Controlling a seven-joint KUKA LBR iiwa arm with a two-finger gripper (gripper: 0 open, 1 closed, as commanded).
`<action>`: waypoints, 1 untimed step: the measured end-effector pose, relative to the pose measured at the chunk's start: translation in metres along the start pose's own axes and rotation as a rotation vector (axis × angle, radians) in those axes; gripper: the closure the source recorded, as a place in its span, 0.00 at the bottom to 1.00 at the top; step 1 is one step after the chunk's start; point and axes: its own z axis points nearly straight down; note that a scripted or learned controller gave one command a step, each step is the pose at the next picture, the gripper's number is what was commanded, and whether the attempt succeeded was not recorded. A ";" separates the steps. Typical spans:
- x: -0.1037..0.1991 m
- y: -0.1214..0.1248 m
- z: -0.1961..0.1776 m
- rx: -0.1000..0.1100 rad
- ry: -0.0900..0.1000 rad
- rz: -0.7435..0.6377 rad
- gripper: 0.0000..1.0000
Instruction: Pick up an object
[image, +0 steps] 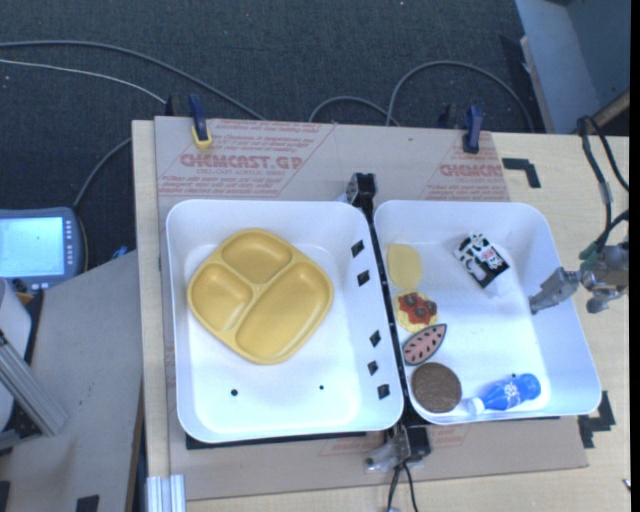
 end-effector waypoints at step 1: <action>0.001 0.002 -0.006 -0.012 -0.003 -0.004 0.00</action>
